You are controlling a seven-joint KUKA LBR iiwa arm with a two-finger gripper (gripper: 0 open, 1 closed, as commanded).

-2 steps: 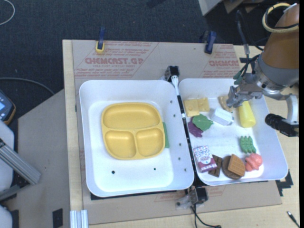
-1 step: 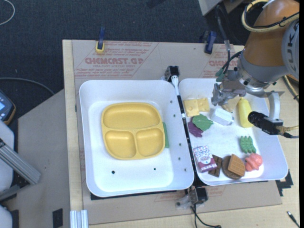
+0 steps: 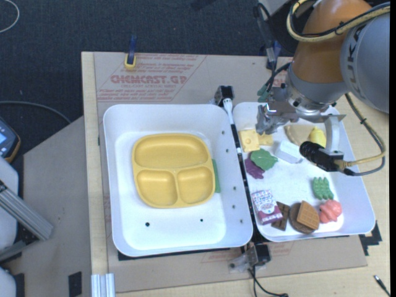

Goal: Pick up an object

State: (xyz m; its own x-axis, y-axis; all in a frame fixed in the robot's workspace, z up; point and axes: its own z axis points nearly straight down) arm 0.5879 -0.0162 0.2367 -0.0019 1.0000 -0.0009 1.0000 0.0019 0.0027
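Gripper low over the cheese slice at the near-left corner of the right bin.

The yellow cheese slice (image 3: 249,140) lies flat against the left wall of the right bin (image 3: 356,193), with a green leaf (image 3: 265,159) and a purple piece (image 3: 253,167) just below it and a white block (image 3: 288,151) beside it to the right. The gripper (image 3: 267,120) hangs just above and to the right of the slice; whether it is spread or closed I cannot tell, and nothing is seen held in it. To do this step well, I judge it should come down centred on one item rather than on the gap between slice and block, and keep off the bin wall. A flat slice will likely be hard to pinch; the block may grip more easily. The left bin (image 3: 117,166) holds a yellow divided plate (image 3: 173,169), well apart.
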